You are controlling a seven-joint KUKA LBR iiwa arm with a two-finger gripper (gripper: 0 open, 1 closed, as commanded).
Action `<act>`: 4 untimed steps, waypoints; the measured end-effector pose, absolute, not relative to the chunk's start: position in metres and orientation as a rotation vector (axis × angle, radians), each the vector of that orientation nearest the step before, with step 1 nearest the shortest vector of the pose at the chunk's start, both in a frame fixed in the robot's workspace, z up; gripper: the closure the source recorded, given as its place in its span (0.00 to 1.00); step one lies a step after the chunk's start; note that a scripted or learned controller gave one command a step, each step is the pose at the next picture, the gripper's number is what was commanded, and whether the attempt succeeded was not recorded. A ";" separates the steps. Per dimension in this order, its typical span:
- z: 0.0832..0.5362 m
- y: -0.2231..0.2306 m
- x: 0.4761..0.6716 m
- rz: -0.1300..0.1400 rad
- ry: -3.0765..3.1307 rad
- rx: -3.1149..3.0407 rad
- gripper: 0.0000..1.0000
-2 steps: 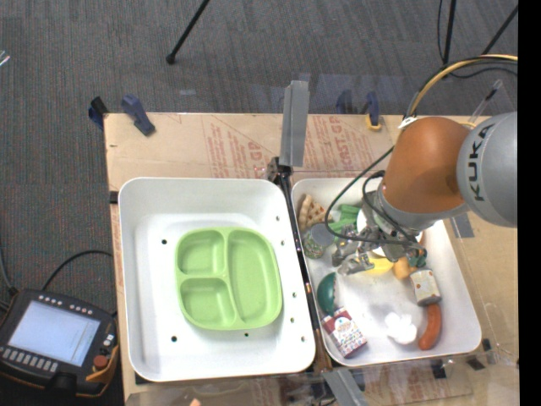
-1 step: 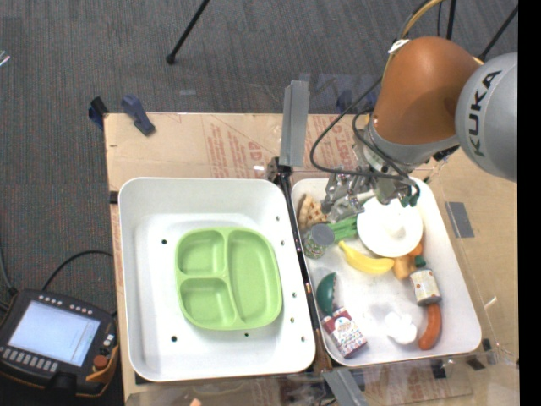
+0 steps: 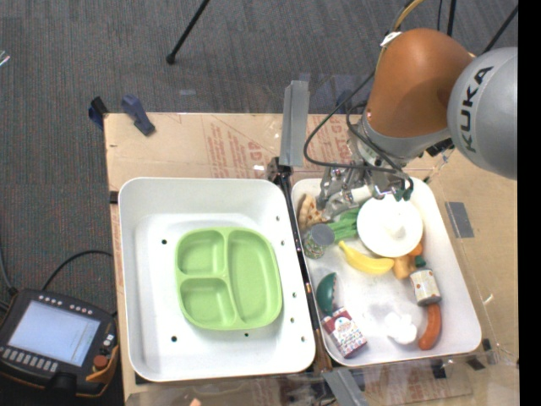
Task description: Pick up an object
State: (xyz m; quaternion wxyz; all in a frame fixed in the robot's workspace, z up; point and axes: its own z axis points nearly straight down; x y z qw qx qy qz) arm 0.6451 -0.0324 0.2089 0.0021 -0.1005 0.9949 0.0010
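Note:
My gripper (image 3: 359, 186) hangs below the orange wrist band over the far end of the right bin (image 3: 461, 307). It is just above and left of a white round plate (image 3: 390, 226). Beneath it lie a tan toy (image 3: 309, 212) and a green leafy toy (image 3: 342, 225). A yellow banana (image 3: 365, 260) lies in front of the white plate. Further forward are a dark green piece (image 3: 326, 293), a red carton (image 3: 345, 331), a small can (image 3: 425, 286), an orange sausage (image 3: 430, 327) and a white lump (image 3: 400, 327).
The left bin (image 3: 139, 227) holds a light green divided plate (image 3: 228, 277). A grey post (image 3: 293, 129) stands behind the gap between the bins. A teach pendant (image 3: 55, 338) lies on the floor at the lower left.

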 end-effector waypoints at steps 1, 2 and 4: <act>0.186 -0.011 0.548 0.003 3.115 -0.424 1.00; 0.182 -0.101 0.538 0.003 2.988 -0.969 1.00; 0.110 -0.085 0.575 0.001 2.963 -1.030 0.00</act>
